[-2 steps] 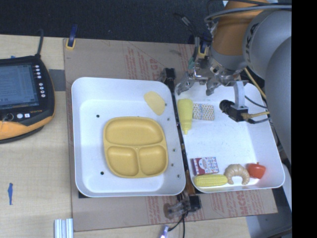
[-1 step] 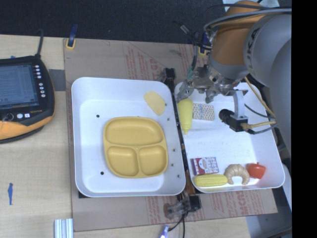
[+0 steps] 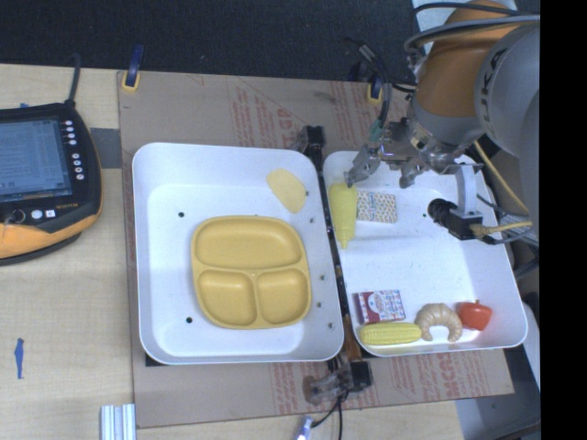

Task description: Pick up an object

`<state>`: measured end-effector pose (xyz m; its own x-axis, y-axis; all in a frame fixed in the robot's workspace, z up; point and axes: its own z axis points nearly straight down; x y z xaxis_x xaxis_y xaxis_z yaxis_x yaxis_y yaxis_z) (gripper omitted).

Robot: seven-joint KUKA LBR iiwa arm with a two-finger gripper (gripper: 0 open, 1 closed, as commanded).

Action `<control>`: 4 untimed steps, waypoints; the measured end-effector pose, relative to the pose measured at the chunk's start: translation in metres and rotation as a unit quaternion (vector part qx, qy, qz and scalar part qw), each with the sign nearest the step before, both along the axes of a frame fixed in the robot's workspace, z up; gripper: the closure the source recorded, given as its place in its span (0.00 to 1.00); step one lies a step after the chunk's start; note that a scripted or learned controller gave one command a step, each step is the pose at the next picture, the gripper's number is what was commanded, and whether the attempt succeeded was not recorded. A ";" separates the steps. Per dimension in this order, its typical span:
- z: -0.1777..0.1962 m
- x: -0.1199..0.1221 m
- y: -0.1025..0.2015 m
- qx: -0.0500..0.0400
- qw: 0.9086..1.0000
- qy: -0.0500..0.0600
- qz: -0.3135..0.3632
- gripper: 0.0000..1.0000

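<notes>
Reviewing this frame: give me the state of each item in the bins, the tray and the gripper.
Tray: upright, flat in left bin.
Chip: leaning on left bin's wall.
Corn cone: lying against right bin's left wall.
Packet: flat.
Red box: flat.
Corn cob: lying.
Croissant: lying.
Tomato: resting.
Gripper: above right bin.

Right bin's (image 3: 495,273) middle lies open; toys crowd its near edge (image 3: 417,328)

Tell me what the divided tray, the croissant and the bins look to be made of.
Divided tray: yellow moulded plastic by the look, with smooth rounded compartment walls and a dull sheen.
Croissant: probably a plastic toy; its tan surface is even and slightly glossy, though it is too small to be sure.
Bins: white, likely thin formed plastic, with rounded corners and a soft glare.
</notes>
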<state>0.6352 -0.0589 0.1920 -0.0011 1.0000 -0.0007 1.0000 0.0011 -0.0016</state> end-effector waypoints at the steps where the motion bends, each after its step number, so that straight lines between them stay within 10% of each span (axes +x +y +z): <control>1: 0.003 0.021 0.028 0.001 1.000 0.000 0.002 0.00; 4: 0.000 0.021 0.050 0.000 1.000 0.002 0.003 0.00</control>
<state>0.6562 -0.0086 0.1921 -0.0062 1.0000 0.0001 1.0000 0.0062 -0.0049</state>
